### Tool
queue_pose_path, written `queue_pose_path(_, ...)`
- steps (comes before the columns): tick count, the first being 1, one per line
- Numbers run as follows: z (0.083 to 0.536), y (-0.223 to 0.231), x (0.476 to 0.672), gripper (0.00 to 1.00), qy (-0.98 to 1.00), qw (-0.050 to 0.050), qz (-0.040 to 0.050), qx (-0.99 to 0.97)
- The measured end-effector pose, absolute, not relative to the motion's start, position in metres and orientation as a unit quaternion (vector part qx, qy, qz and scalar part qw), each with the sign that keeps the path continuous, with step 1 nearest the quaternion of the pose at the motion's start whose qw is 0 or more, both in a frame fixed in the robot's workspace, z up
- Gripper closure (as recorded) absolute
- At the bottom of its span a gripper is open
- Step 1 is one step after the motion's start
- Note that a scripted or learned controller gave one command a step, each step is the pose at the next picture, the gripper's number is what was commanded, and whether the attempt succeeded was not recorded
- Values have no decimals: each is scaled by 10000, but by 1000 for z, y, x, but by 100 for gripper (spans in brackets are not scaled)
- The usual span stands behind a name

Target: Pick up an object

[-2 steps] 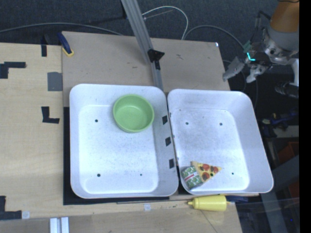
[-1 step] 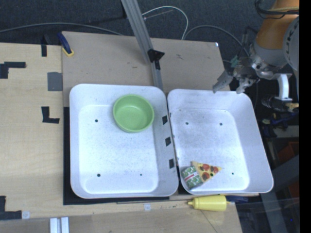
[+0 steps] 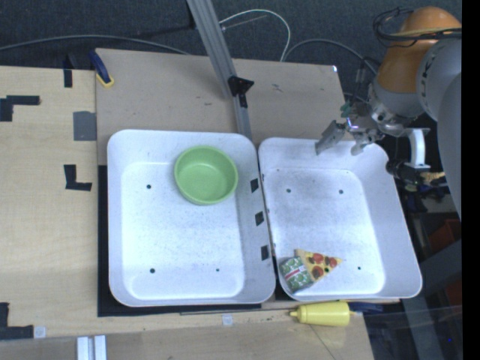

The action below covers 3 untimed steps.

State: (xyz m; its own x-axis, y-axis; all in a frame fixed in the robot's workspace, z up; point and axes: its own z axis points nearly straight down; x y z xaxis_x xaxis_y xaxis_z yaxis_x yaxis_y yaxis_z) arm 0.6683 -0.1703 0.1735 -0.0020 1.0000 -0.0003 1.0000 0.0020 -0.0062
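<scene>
A green bowl (image 3: 206, 175), round and plain, sits upright in the upper part of the left bin (image 3: 120, 223); the pincer (image 3: 342, 141) hangs spread wide and bare over the right bin's (image 3: 390, 231) upper edge; a pizza-slice toy (image 3: 319, 262) lies at that bin's lower left.

One green bowl (image 3: 206, 174), one pizza slice (image 3: 319, 262), one yellow bottle (image 3: 324, 314).

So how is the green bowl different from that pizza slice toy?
The green bowl is round, one plain colour and stands upright in the left bin, near its far side. The pizza slice is a flat wedge, yellow with red spots, lying in the right bin at its near left corner, against a small green packet. The bowl looks larger. Both lie apart from the gripper.
</scene>
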Motion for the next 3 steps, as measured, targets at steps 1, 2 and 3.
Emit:
queue_pose_path(1, 128, -175, 665, 0, -7078, 16, 24, -7064)
queue_pose_path(2, 142, -174, 667, 100, -7085, -2, 12, -7058)
queue_pose_path(3, 206, -173, 670, 100, -7077, -26, -16, -7065)
